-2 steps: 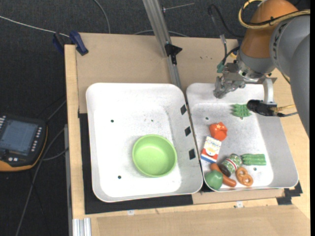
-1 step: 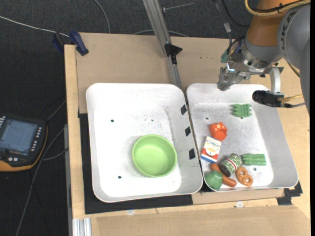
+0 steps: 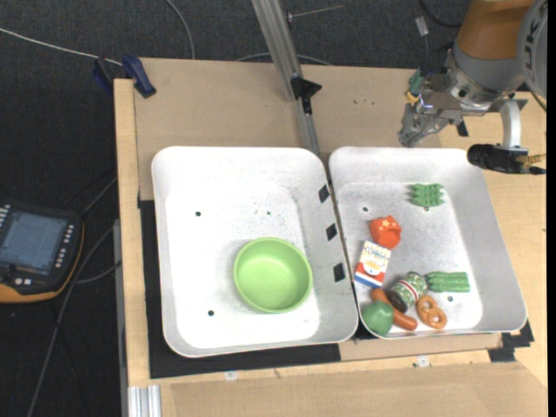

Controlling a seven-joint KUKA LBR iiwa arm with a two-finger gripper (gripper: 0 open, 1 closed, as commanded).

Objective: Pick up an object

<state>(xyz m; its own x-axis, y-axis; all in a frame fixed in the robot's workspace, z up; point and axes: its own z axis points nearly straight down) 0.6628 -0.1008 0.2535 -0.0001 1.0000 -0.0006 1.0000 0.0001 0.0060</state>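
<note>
Leftmost, the shallow white left bin (image 3: pixel 187 176) carries a round lime-green plastic bowl (image 3: pixel 272 274) in its near right part, well apart from everything else. Across the divide, the shallow white right bin (image 3: pixel 497 224) holds the likely targets: a small red toy pepper (image 3: pixel 386 229) near its middle, a white carton with red and blue print (image 3: pixel 373 263) just nearer than that, and a crowded near-edge cluster of a green round toy (image 3: pixel 377 318), an orange sausage-like piece (image 3: pixel 400 317), a dark tin (image 3: pixel 407 290), a brown pretzel (image 3: pixel 432 311) and a green ridged leaf-like toy (image 3: pixel 447 281). A second green ridged piece (image 3: pixel 426 195) lies alone toward the far side. I judge the red pepper the easiest take: light, stiff, probably smooth, best pinched across its body; the carton just beside it could get nudged. Rightmost and beyond the bin's far rim, the grey two-finger gripper (image 3: pixel 420 130) hangs over the bare bench, nothing visibly in it, though whether its fingers are apart or together I cannot tell.
</note>
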